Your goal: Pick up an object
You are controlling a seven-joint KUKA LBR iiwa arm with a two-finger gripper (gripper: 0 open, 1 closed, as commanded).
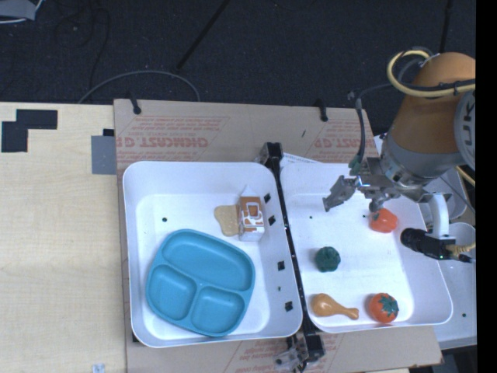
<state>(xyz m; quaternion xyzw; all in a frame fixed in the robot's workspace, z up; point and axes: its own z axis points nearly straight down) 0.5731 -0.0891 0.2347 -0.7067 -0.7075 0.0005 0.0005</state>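
Overhead view of the counter (62, 231) with two white bins. The hand (363, 196) hung over the far part of the right bin (435, 301), its two fingers spread apart and gripping nothing. A small red-orange object (383, 221) lay just beside the right finger, not between the fingers. A dark green ball (328, 259) sat mid-bin; a toy drumstick (334, 308) and a toy tomato (384, 307) lay along the near wall. The left bin (140, 200) held a blue divided plate (200, 282) and a small printed carton (250, 217). Likely fault: closing from this offset, the fingers would nudge the rounded red-orange object aside instead of trapping it.
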